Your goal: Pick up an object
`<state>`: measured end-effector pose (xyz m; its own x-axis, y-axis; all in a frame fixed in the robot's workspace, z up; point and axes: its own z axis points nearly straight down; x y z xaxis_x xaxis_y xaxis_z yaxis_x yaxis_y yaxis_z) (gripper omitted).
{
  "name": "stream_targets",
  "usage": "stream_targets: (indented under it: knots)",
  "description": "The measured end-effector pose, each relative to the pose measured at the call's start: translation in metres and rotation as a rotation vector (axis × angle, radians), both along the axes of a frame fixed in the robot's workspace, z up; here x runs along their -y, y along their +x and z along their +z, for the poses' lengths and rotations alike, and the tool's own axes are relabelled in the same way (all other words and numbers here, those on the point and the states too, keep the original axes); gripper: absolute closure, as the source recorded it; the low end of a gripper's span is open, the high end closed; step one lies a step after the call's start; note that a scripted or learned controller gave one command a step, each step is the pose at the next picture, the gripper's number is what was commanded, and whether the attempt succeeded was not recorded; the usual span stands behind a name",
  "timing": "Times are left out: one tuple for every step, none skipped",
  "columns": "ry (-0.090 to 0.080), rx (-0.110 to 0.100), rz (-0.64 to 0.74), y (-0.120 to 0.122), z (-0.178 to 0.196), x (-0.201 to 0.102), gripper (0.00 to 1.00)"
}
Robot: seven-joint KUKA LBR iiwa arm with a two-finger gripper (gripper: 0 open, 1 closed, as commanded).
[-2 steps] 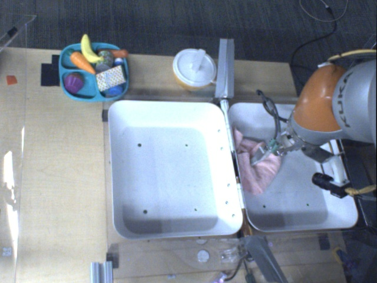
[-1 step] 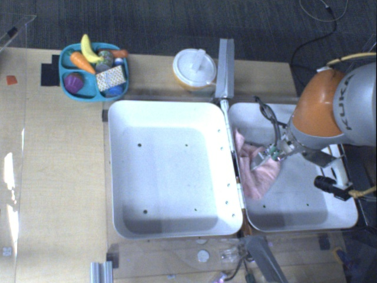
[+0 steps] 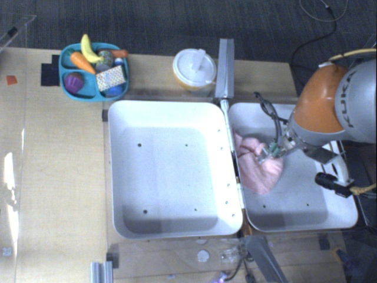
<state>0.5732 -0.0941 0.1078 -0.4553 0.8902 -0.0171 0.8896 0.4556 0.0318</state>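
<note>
A cloth [image 3: 257, 164] lies in the right bin [image 3: 306, 214], against its left wall; the gripper [image 3: 273, 151] sits on the cloth's right edge.

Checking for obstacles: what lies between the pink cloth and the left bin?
Just the right bin's left wall, beside the pink cloth, then the left bin's rim, per the camera view.

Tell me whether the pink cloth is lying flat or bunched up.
Bunched up. The pink cloth lies in a crumpled heap with folds at the left side of the right bin, the gripper at its upper edge.
</note>
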Motion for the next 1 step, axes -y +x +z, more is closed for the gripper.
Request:
stream_targets:
  knots:
    - [0.001, -0.026, -0.049, 0.0257, 0.151, -0.03, 1.0]
